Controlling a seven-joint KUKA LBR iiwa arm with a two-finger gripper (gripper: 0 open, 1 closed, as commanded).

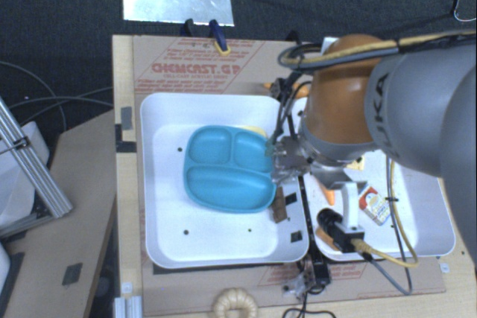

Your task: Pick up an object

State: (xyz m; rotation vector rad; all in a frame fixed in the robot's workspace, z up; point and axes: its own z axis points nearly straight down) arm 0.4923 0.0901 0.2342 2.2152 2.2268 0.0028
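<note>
One grey arm (417, 108) with an orange band (339, 104) above the wrist is seen reaching in from the right, and it covers the meeting edge of the bins and much of the right bin's far half. A brown cardboard sheet (194, 67) with red lettering is laid under both bins, and its far edge is pinned by a blue clamp (218, 37).

The left bin (216, 234) is seen nearly whole; of the right bin (425, 227), the near right corner and part of the floor are left uncovered.

The blue plate (223, 171) is found flat on the left bin's floor, right of centre and close to the right wall. It is a rounded, glossy, sky-blue plastic tray, divided by raised ridges into three compartments: two smaller ones along its far side and one long one along its near side.

The gripper (282, 182) is lowered at the plate's right rim, against the left bin's right wall. Whether it is open or closed cannot be told, since it is hidden beneath the wrist, and no grasp on the plate can be made out.

A small yellow thing (257, 132) is glimpsed just past the plate's far right corner. In the right bin, a red and white packet (374, 205) is seen near the middle of the floor, and a small orange piece (330, 196) lies to its left, nearer the bin's left wall.
</note>
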